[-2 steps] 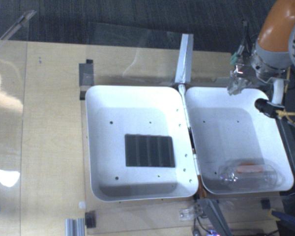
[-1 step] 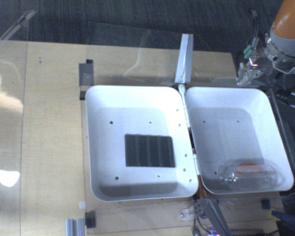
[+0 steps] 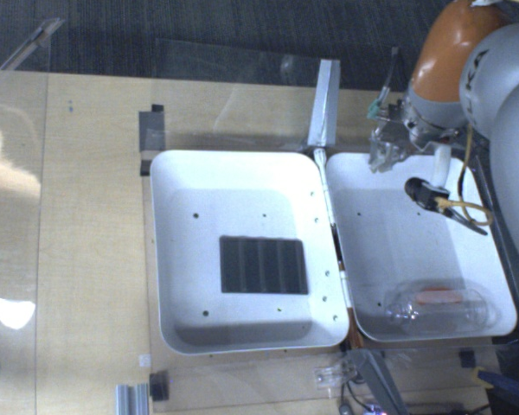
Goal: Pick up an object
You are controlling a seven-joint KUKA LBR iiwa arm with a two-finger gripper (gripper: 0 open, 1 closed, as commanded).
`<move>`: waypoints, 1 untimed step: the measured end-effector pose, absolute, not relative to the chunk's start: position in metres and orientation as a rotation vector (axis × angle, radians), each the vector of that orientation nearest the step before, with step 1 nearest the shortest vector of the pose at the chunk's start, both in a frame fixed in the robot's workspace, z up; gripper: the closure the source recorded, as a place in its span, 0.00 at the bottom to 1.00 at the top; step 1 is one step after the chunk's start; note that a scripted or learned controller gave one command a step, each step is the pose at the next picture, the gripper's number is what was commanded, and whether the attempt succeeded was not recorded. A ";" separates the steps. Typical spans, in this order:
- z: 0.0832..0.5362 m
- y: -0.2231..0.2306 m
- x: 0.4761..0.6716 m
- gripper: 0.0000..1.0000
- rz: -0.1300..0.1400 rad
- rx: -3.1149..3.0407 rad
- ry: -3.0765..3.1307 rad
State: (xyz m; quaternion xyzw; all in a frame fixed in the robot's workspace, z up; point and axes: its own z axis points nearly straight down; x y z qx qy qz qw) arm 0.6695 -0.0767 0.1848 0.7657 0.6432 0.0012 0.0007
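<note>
My arm point(image 3: 493, 67) comes in from the right, grey links with the orange band point(image 3: 450, 41) up top, and my gripper point(image 3: 386, 156) hangs over the far left corner of the right bin point(image 3: 363, 232), close to its back rim. Whether it is apart or together I cannot tell from here; the tip is small and blurred against the white wall. Nothing shows in its grasp.

Down in the right bin, near the front edge, lies a clear plastic object point(image 3: 437, 305), something like a bottle on its side, with a reddish patch in its middle. It sits well apart from my gripper, at the opposite end of the bin. A dark cable piece point(image 3: 428, 193) with a yellowish lead hangs off my wrist over the bin's upper right part.

The left bin point(image 3: 173, 232) sits just beside the right one, the 2 rims touching along the middle. A dark ribbed rectangular pad point(image 3: 263, 264) lies flat in it, a little toward the front of centre. That pad is also well away from my gripper.

Both bins rest on the pale wooden bench point(image 3: 69, 232). A grey metal post point(image 3: 323, 102) stands behind the seam between the 2 bins, just to the left of my gripper.
</note>
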 end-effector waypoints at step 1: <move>0.185 -0.077 0.670 0.00 0.004 2.404 2.019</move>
